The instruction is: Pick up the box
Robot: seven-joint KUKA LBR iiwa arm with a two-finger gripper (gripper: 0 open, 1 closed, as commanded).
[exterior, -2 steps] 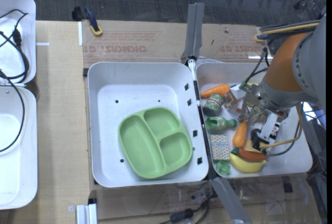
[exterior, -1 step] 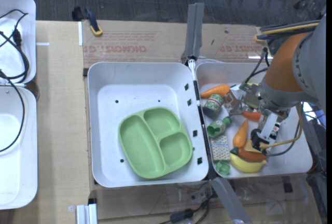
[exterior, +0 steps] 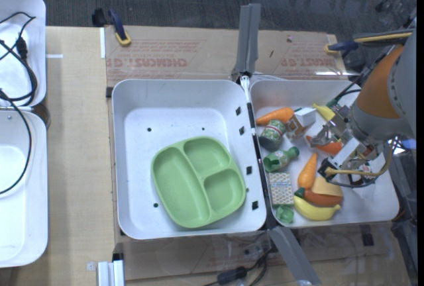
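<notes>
A flat patterned box lies near the front left of the right bin, beside a green bottle and a banana. A smaller white and red carton sits further back, next to a carrot. My gripper hangs low over the middle of the right bin, right of the white carton and above a red-orange item. It is well back and to the right of the patterned box. Nothing can be seen held between its fingers.
The left bin holds a green divided plate. More toy food crowds the right bin: a second carrot, a yellow cheese wedge, a tomato-red piece and a grey-green can. Cables hang at the wrist.
</notes>
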